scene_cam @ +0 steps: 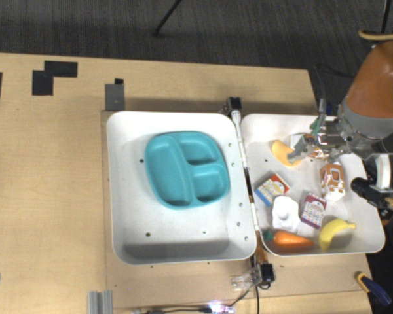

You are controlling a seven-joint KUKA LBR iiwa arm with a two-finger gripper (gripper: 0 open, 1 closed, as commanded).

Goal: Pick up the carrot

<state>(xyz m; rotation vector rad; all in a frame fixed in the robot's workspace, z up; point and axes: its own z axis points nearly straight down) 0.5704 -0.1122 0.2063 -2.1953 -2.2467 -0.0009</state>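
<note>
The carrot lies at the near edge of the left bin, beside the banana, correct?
No. The camera view shows the carrot at the near edge of the right bin, not the left one, and it is beside the banana.

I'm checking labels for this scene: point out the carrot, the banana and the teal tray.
carrot (292, 241): camera view, middle of its orange body.
banana (335, 231): camera view, middle of its yellow curve.
teal tray (158, 167): camera view, floor of its left compartment.
</note>
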